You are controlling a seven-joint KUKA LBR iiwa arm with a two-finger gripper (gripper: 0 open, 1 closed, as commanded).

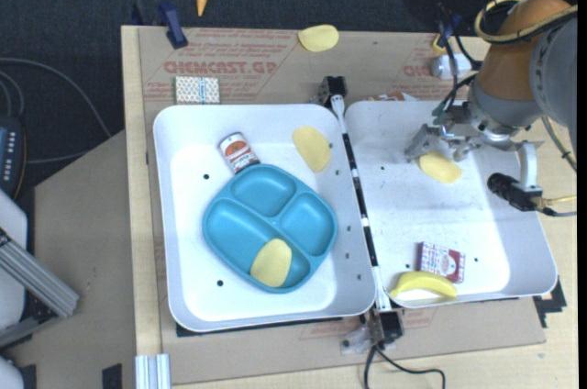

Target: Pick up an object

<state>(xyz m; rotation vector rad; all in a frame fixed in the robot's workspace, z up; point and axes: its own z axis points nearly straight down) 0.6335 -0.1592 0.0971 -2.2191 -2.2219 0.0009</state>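
In the right bin point(514, 268), my gripper point(438, 150) hangs low over the upper part of the floor. Its fingers are spread open. A small yellow lemon-like piece point(441, 168) lies just below and between the fingertips, touching or nearly touching them. Whether it is off the floor I cannot tell. A red and white box point(440, 261) and a yellow banana point(424, 286) lie near the bin's front edge.
The left bin point(174, 194) holds a blue divided plate point(268, 227) with a yellow piece point(271, 262) in it, a small can point(238, 152) and a yellow slice point(313, 148). A black divider point(353, 185) runs between the bins. Another yellow piece point(318, 38) lies on the bench behind.
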